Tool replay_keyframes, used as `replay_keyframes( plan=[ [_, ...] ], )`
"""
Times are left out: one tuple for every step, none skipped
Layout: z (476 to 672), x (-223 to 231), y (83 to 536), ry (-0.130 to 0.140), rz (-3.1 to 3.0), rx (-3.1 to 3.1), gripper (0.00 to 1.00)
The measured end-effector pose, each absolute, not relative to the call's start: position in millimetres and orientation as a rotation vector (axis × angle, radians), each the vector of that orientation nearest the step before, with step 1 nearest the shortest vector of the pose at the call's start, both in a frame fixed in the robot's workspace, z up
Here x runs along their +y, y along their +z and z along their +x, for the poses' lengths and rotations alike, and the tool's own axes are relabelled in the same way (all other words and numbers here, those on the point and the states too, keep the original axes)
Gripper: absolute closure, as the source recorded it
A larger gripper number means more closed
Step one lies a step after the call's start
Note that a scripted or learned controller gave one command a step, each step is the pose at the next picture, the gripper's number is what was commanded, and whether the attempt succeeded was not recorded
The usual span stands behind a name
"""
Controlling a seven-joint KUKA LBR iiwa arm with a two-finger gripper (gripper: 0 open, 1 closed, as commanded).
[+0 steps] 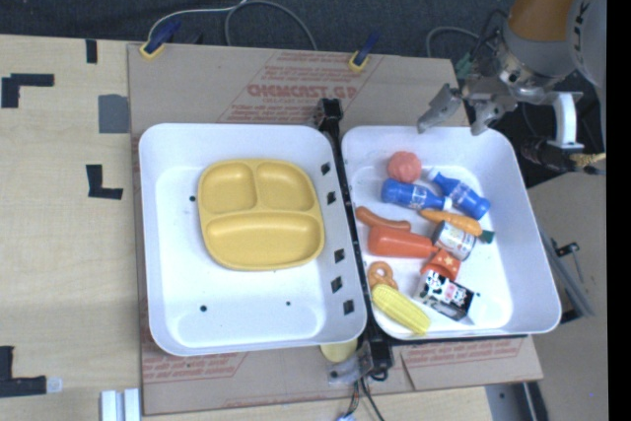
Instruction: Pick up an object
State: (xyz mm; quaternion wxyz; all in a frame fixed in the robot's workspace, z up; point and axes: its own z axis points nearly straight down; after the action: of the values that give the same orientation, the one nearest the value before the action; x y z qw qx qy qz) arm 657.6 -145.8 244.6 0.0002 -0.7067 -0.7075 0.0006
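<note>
Camera view: the grey two-finger end effector (pixel 455 112) hangs with fingers spread wide and nothing between them, above the far rim of the right shallow white bin (pixel 527 251). In that bin lie a small pink ball (pixel 403 165) and a yellow plastic corn cob (pixel 399 309).

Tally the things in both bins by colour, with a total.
Yellow: 2, the divided plate and the corn cob
Blue: 2, bottles and
Orange or red: 5
Black and white: 1, carton
Silver: 1, can
Total: 11
</note>
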Motion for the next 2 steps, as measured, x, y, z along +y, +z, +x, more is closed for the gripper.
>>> replay_keyframes(
  plan=[
    [666.3,-102,140,0.009,-2.21,-2.22,0.0],
    [668.7,-99,109,-0.001,-2.222,-2.223,0.0]
  ],
)
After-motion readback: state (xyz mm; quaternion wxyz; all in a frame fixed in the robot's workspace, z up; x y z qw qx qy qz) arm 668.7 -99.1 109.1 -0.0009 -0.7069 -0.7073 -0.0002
